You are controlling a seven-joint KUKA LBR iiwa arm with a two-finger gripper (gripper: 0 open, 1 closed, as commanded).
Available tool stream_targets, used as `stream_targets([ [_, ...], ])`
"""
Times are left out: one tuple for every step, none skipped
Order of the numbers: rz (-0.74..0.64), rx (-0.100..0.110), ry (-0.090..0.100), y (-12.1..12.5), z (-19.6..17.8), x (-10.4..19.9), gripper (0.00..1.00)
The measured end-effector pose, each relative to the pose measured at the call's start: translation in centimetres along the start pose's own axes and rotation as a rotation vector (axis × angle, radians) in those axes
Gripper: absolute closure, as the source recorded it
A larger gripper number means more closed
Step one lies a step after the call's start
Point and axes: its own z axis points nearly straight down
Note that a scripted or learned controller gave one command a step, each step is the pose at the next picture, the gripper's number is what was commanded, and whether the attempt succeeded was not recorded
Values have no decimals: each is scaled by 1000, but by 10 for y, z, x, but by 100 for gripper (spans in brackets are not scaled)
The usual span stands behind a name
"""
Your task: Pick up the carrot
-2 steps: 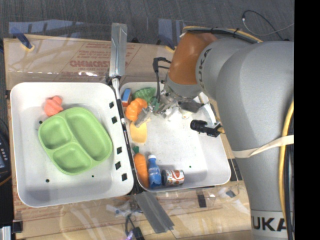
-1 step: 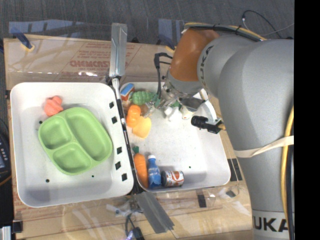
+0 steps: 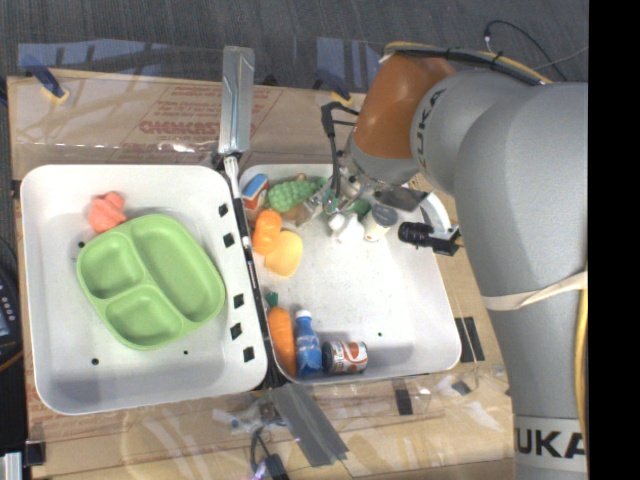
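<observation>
The gripper hangs over the upper part of the right bin, below the orange wrist band; its pale fingertips appear slightly parted with nothing between them, so it is judged open and empty. Just at its 9 o'clock lies a green toy, and beyond that, against the dividing wall, a small blue-and-orange item. At roughly 8 o'clock sits an orange and yellow pair of rounded toys. The carrot lies well apart from the gripper, at about 7 o'clock, in the lower left corner of the right bin, hard against the left wall. A blue bottle touches it on its 3 o'clock side, and a small can lies just past the bottle. The carrot's long axis runs close to 12-to-6; which end is the tip cannot be told. It is judged a light, stiff plastic toy with a smooth, somewhat slippery skin, not fragile. The best hold is across its middle, fingers closing along the 9-to-3 line, though the wall and bottle leave little room for either finger. The left bin holds a green divided plate and a pink toy.
</observation>
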Motion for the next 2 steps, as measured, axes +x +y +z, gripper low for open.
stream_targets([
  [0,-2,-2,0,0,0,0],
  [-261,1,-5,-25,6,43,0],
])
